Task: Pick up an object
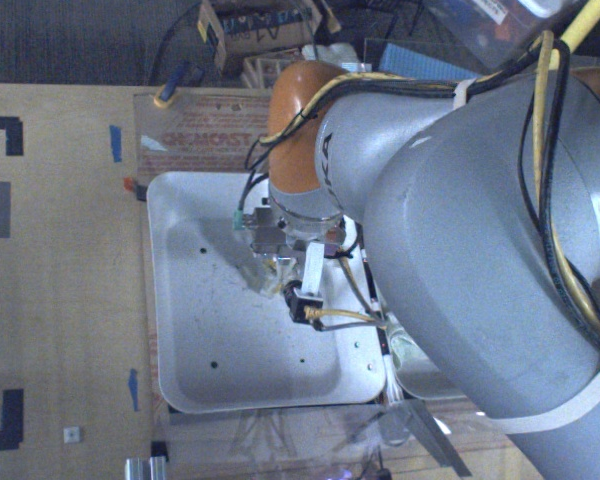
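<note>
My gripper point(266, 266) reaches down into the left white bin point(180, 368), near the middle of its far half. The grey arm with its orange band point(298, 128) covers most of the right side of the view. A small pale, translucent thing point(256, 278) lies on the bin floor right at the gripper's tip. I cannot tell whether it is between the fingers or only beside them. A yellow cable point(345, 317) and a white block point(312, 266) hang on the wrist just right of the tip.
A corner of the right bin point(425, 380) shows under the arm, with a pale object point(400, 348) at its edge. The left bin floor carries a few dark specks point(214, 365). Blue tape marks point(115, 143) sit on the wooden bench; boxes and clutter point(255, 23) stand beyond it.
</note>
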You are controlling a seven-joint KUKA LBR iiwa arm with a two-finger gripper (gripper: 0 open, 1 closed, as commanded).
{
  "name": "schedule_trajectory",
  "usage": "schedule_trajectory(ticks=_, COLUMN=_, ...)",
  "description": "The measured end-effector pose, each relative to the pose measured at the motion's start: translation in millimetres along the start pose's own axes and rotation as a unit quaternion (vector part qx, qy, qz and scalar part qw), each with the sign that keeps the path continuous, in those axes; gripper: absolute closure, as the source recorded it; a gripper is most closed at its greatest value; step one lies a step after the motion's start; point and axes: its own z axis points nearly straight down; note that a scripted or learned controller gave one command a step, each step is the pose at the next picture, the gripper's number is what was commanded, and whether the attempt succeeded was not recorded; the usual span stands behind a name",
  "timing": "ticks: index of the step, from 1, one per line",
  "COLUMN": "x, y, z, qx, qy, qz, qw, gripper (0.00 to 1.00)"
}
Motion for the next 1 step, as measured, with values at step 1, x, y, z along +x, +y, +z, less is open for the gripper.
schedule_trajectory(ticks=1, x=11.5, y=-6.5, z=1.0, qx=-0.012, qy=-0.014, qz=0.034, qw=0.9993, gripper=1.0)
